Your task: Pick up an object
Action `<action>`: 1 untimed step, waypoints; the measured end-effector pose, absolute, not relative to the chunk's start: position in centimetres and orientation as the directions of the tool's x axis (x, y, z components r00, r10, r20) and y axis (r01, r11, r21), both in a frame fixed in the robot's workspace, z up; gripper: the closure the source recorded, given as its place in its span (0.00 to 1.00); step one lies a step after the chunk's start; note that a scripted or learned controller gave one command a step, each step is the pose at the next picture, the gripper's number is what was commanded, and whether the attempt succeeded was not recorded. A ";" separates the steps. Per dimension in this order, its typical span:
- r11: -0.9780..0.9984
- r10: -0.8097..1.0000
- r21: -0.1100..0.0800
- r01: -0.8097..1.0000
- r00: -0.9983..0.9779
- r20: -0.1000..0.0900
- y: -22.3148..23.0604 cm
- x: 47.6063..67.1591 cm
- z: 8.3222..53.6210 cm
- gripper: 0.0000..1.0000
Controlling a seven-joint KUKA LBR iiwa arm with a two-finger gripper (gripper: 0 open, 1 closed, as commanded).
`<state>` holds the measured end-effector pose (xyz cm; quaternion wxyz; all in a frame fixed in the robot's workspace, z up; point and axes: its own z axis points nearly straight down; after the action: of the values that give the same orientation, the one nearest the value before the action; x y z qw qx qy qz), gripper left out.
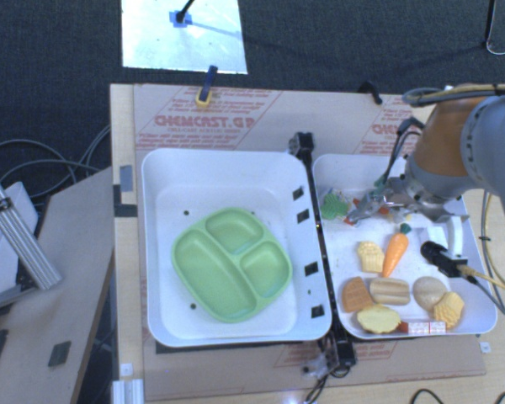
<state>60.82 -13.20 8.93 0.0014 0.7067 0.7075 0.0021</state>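
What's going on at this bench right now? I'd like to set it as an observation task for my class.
A robot arm reaches in over the right bin, its gripper low near the far left corner, beside a green toy. Whether it has hold of anything cannot be told. A toy carrot and other play-food pieces lie nearer the front. The left bin holds a green divided plate.

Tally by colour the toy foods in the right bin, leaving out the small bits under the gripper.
Yellow pieces: 3
Orange carrot: 1
Brown piece: 1
Tan pieces: 2
Green piece: 1
Total: 8
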 end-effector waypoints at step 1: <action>0.002 1.000 0.014 1.000 -0.002 0.003 -13.1 61.1 10.2 1.00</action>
<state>61.10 -13.09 10.22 0.0039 0.7064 0.7078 0.0058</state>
